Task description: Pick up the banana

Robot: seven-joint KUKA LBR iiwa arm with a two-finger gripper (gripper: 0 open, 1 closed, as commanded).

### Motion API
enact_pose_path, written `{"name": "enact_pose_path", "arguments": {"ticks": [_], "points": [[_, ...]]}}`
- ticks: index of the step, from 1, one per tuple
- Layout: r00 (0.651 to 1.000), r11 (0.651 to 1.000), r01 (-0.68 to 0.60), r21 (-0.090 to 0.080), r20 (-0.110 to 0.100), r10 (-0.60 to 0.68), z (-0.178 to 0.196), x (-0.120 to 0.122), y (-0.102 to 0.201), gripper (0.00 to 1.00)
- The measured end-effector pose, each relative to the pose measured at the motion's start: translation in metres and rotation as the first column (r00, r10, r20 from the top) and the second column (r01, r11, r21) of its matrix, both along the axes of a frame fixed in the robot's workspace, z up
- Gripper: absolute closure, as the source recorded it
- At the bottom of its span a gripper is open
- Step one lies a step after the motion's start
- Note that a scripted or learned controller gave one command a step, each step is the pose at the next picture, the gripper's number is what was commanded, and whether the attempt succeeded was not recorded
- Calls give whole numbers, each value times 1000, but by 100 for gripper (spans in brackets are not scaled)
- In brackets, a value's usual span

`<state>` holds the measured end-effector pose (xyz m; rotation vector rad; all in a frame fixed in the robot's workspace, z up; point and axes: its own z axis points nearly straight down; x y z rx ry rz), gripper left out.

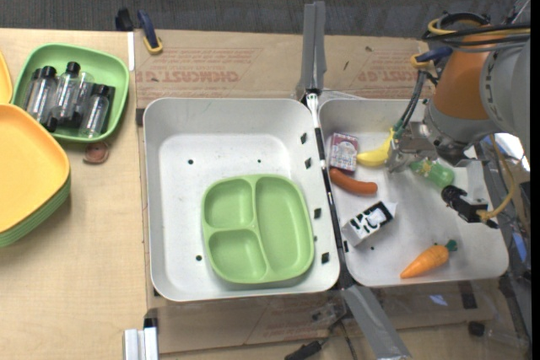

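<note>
Gripper: the gripper (403, 149) sits low in the right bin (472, 265), at the right-hand tip of the banana (375, 153). From where I stand I cannot tell its state, nor whether it has the fruit.

Arm: grey, with the orange band (460, 88) above the wrist, reaching in from the right.

Banana: yellow, lying in the upper left part of the right bin, just right of a small pink packet (342, 152) and just above a red sausage-shaped toy (353, 180).

Handling: I judge it a light toy, stiff, smooth and a bit slippery on its curve; not fragile.

Where to grip: across the thick middle, fingers astride the short width, looks safer than the tapered tip, which could squirt out.

Neighbours: a green bottle (432, 173) lies close on the gripper's right; a black-and-white carton (371, 221) and a carrot (426, 259) lie lower in the bin, apart from the banana.

Left bin: holds a green divided tray (256, 228).
</note>
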<state>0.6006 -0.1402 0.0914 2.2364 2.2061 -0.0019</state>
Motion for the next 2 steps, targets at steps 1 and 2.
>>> {"name": "enact_pose_path", "arguments": {"ticks": [1, 2], "points": [[998, 998, 65, 0, 0, -65, 0, 23, -17, 100], [999, 999, 43, 1, -2, -43, 0, -45, 32, 100]]}}
